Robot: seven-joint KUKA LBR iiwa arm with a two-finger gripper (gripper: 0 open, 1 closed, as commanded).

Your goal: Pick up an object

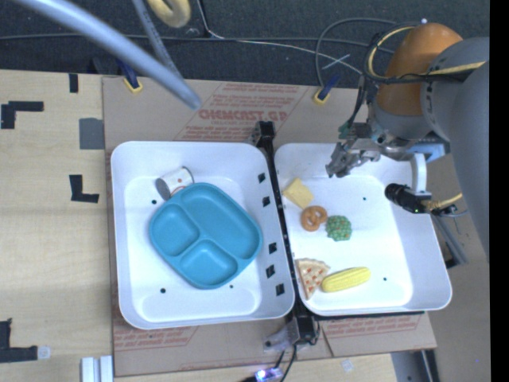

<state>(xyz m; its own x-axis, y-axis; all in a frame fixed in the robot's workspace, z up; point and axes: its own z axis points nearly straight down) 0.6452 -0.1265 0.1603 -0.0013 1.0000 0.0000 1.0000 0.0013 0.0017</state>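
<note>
Right bin [413, 281]: 5 food items crowd left half, right half open floor. Left bin [127, 213]: blue tray [205, 233] covers centre.

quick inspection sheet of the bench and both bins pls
surface: cardboard sheet on a wooden bench, bearing left bin and right bin
job's things: right bin holds cheese wedge, pretzel, broccoli, waffle slice, corn cob
clutter: left bin holds blue divided plate and a small cup
grippers: claw above right bin's far edge, nothing seen between its fingers
cables: black cable behind bins; loops by the arm
surroundings: yellow clamps on cardboard
</note>
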